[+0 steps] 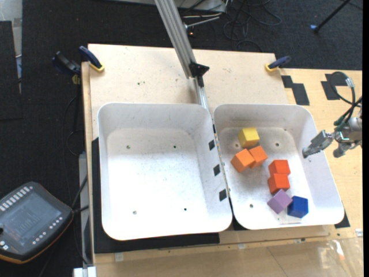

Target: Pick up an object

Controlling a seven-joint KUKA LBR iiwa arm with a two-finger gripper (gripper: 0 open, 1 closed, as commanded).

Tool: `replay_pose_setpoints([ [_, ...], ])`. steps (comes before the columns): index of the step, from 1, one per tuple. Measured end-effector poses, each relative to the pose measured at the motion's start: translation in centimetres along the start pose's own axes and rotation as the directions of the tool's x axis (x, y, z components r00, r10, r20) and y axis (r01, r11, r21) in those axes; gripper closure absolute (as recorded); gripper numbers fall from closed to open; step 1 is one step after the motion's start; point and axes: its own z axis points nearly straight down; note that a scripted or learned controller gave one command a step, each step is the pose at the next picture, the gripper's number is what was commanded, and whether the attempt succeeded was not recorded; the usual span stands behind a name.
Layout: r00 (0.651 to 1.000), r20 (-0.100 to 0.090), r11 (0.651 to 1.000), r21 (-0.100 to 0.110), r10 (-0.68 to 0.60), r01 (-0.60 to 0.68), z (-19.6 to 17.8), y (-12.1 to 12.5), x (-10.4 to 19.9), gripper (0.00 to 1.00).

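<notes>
**Gripper at the right bin's rim, blocks untouched**

Gripper (324,143) first: we see it at the far right of the camera view, hanging over the right-hand rim of the right bin (300,113), its metallic tip pointing left toward the bin's interior. We cannot tell how it is set, released or clenched, because it is small and partly cut off at the frame edge; we see nothing in its grasp.

We count seven blocks in the right bin, all resting on its floor. A yellow cube (249,136) lies furthest back. Just in front of it we see two orange cubes (249,157) touching each other, the left one nearer the divider between the bins. To their right, two red-orange cubes (279,175) sit one in front of the other, in contact. Nearest the front rim we find a purple cube (280,201) and, just beside it on the right, a blue cube (298,206). The red-orange pair is the nearest to the gripper, yet apart from it.

We see the left bin (104,154) beside the right one, their inner walls meeting. A slanted aluminium rail (173,25) comes down from the top toward that seam. Both bins stand on a pale wooden board (150,68), with a yellow-tipped clamp (90,58) at its back left corner and another (277,64) at its back right. A teach pendant (29,221) lies at the lower left.
</notes>
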Motion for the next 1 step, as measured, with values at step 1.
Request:
replay_pose_setpoints([
  [1,1.0,0.001,1.0,-0.004,0.0,0.0,-0.21,0.08,0.03,0.0],
])
